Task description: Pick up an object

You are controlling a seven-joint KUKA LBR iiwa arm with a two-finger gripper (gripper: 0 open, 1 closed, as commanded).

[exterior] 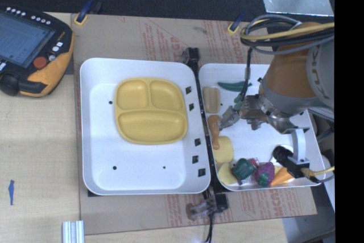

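My jaws hung low in the right bin [259, 72], apart and holding nothing, so the pick was not yet made. The orange sausage-shaped piece [214, 129] lay just beside them, the yellow cup [223, 149] near beyond it; closing and lifting remained.

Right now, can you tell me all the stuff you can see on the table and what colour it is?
bins: 2, white, side by side on the bench
divided plate: 1, yellow, in the left bin
teach pendant: 1, grey and orange, far left of the bench
beige block: 1, tan, right bin by the left wall
sausage-shaped toy: 1, orange-brown, below the beige block
yellow cup: 1, pale yellow, right bin
green piece: 1, dark green, top of right bin
small toys: a few, green, purple, orange, right bin's near edge
arm: 1, grey with orange band
gripper: 1, metal, low over the right bin
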